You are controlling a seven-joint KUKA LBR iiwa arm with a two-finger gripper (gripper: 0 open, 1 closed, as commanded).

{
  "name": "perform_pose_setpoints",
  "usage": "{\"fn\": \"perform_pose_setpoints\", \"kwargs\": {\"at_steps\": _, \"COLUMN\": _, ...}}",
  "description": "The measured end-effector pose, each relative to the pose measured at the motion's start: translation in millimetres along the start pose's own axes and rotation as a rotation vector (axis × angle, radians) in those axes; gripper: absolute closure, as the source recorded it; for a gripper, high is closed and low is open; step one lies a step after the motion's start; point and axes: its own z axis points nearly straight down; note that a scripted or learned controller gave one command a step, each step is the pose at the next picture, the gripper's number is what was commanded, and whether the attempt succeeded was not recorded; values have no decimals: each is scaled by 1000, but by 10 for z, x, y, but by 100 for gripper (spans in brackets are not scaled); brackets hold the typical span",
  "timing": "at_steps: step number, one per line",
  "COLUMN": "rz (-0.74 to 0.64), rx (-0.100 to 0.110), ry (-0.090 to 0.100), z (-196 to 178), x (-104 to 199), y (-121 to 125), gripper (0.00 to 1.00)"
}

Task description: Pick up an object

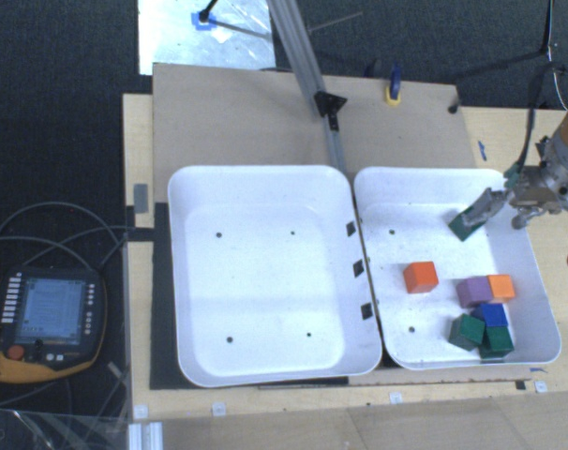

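Gripper (475,216): over right bin (546,293), jaw state cannot be told. Best target: lone orange block (420,277), apart from the cluster; descend squarely astride it.

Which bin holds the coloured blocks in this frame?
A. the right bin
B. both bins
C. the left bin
A: the orange block, purple block and the rest of the cluster all lie in the right bin.

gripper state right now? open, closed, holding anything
Gripper: over the right bin, with a dark green block at its tip; open or shut cannot be told.
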Motion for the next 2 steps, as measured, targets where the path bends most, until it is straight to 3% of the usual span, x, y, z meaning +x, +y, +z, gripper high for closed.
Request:
{"fn": "perform_pose_setpoints", "kwargs": {"at_steps": 1, "rz": 1, "rx": -1, "ry": 0, "z": -2, "x": 0, "y": 1, "gripper": 0}}
{"fn": "perform_pose_setpoints", "kwargs": {"at_steps": 2, "rz": 3, "rx": 4, "ry": 0, "z": 419, "x": -7, "y": -34, "gripper": 0}}
